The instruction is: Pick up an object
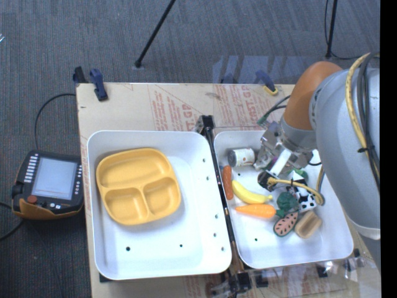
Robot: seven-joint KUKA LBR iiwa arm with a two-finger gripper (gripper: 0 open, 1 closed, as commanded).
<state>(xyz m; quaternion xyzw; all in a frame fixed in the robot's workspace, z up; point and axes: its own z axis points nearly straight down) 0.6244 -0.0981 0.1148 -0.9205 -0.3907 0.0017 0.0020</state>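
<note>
The right bin (291, 253) holds several small things. A silvery can (242, 157) lies on its side at the far left. Beside the left wall lies a reddish sausage (227, 182), with a yellow banana (250, 194) and an orange carrot (255, 211) near it. A green leafy piece (287, 200), a black-and-white spotted piece (305, 202), a brown seeded oval (285, 224) and a tan bread roll (308, 224) crowd the middle right. My gripper (275, 165) hangs low over the bin's far middle, just right of the can and above the banana.
The left bin (118, 253) holds a yellow divided plate (138, 185). A handheld control pendant (49, 185) rests on the floor left of the bench. Blue clamps (98, 82) grip the bench's far edge. The near part of the right bin is bare.
</note>
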